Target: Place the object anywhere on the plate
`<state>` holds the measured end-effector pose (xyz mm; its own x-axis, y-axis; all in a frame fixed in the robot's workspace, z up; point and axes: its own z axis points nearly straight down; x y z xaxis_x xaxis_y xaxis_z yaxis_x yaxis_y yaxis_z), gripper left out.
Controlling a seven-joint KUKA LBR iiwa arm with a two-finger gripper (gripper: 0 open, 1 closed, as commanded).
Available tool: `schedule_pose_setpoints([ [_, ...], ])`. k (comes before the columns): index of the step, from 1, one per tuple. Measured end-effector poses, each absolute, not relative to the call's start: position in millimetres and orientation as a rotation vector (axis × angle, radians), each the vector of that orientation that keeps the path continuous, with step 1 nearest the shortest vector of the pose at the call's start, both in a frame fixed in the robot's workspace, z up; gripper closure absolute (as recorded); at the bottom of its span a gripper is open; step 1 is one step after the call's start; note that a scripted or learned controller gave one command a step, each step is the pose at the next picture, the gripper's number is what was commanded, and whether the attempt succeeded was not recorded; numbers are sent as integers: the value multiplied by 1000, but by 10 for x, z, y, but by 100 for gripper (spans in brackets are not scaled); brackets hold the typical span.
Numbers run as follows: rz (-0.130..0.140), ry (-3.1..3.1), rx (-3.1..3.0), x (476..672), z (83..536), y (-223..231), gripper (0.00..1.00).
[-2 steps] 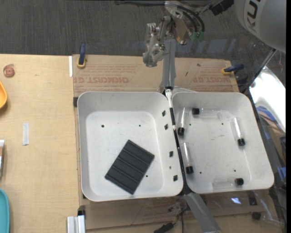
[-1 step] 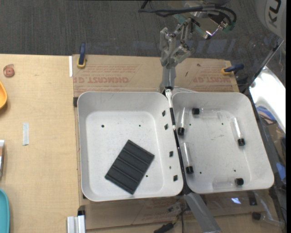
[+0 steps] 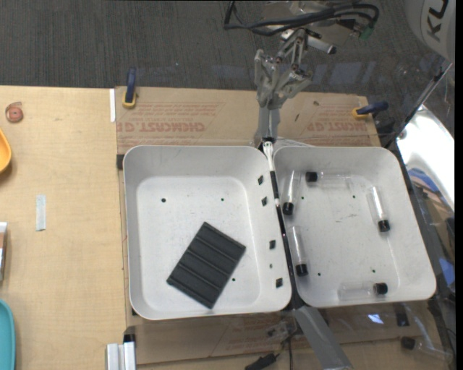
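Two shallow white bins sit side by side on a sheet of brown cardboard [image 3: 173,119] laid over the bench. The left bin [image 3: 141,217] holds a dark, ribbed rectangular plate [image 3: 207,264], lying flat and turned at a slant, in the lower middle of the bin floor, apart from all four walls. The right bin [image 3: 409,217] holds a frame of clear tubes [image 3: 293,217] joined by small black corner pieces; one tube runs along the bin's left wall, another lies near the right wall, and a third along the front edge. Whether a separate object rests among them cannot be told.

The gripper [image 3: 278,76] hangs at the top of the view, above the far edge of the cardboard and roughly in line with the seam between the two bins, well apart from the plate. Its fingers point downward with nothing visible between them; whether they stand apart or together cannot be told at this size. Dark cables [image 3: 304,18] loop above it.

A blue and yellow clamp [image 3: 130,90] grips the cardboard's far left corner, and another clamp [image 3: 369,110] its far right corner.
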<state>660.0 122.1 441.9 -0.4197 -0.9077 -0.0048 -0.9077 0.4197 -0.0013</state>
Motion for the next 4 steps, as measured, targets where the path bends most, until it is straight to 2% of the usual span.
schedule_pose_setpoints([
  [1,3,2281,-2155,6398,4411,1133,100],
  [2,5,1958,-2453,5877,4136,1429,100],
  [3,5,1443,-2785,6392,4408,1943,100],
  [4,5,1902,-2495,6602,4407,2081,100],
])
